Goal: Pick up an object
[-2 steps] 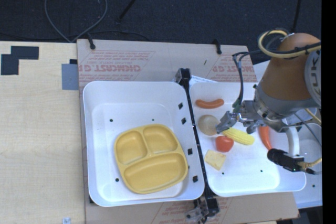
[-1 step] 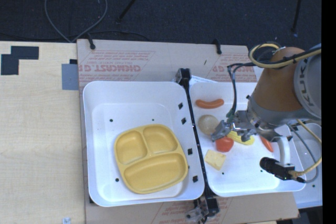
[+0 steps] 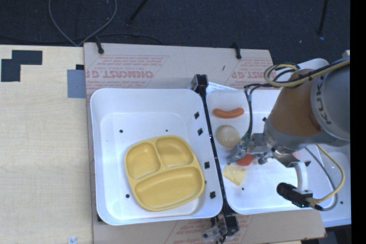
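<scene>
My gripper (image 3: 241,155) is low in the right bin (image 3: 269,203), near its left side, with the grey and orange arm reaching in from the right. A small red object (image 3: 245,160) shows right at the gripper's tip, partly covered by it. A pale yellow wedge (image 3: 234,174) lies just below and left of the gripper. A beige ball (image 3: 227,135) sits just above and left of it. An orange sausage (image 3: 229,112) lies further back in the same bin.
The left bin (image 3: 108,123) holds a yellow divided plate (image 3: 164,171). A black divider (image 3: 209,146) runs between the two bins. Cardboard lies under the bins, and a wooden bench surface extends to the left.
</scene>
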Motion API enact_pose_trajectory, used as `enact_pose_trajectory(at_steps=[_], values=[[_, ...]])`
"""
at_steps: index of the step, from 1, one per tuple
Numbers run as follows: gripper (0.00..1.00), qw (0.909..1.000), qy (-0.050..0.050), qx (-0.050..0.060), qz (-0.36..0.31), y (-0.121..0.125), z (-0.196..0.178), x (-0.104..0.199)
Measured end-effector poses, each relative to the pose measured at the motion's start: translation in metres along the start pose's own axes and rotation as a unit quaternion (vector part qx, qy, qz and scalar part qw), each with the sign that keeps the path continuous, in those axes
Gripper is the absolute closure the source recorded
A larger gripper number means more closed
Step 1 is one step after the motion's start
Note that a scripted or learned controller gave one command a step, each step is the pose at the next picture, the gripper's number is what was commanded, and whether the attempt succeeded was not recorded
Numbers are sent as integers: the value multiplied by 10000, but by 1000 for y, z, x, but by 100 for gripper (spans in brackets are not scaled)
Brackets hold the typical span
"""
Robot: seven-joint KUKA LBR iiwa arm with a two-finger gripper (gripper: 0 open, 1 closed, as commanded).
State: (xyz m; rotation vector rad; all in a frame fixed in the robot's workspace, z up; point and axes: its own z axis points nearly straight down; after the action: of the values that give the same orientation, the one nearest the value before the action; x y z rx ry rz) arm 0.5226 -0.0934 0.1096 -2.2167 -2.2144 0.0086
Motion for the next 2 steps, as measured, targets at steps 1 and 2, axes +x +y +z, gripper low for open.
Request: enact_pose_trajectory(at_steps=[1, 2], values=[[0, 10000, -4, -28, -2, 0, 23, 1], [100, 10000, -3, -30, 25, 0, 11, -1]])
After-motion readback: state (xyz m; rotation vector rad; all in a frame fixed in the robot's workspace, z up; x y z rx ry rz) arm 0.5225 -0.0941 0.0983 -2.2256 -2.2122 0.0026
